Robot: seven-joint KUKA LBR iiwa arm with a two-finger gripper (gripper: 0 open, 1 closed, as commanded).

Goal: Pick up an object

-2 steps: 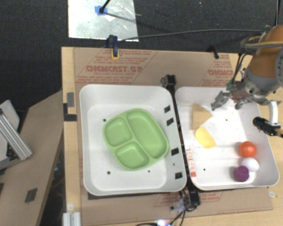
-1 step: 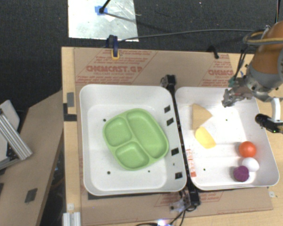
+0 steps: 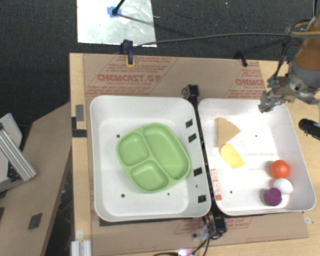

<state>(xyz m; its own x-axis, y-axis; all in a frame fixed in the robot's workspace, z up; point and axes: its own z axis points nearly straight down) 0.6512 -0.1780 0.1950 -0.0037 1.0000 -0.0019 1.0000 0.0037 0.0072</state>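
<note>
The right bin (image 3: 296, 137) holds a tan wedge (image 3: 225, 130), a yellow piece (image 3: 231, 156) just below it, an orange ball (image 3: 279, 169), a white ball (image 3: 283, 185) and a purple ball (image 3: 272, 197). My gripper (image 3: 266, 103) hangs over the far right corner of that bin, above and well to the right of the tan wedge. Nothing shows between or under its tips. The grey arm with its orange band (image 3: 312, 52) enters from the upper right.
The left bin (image 3: 104, 116) carries a green divided plate (image 3: 152, 156). A black hinge strip (image 3: 197, 143) runs between the two bins. A blue-and-yellow clamp (image 3: 128, 52) sits at the bench's far edge. A metal frame (image 3: 8, 148) stands at the left.
</note>
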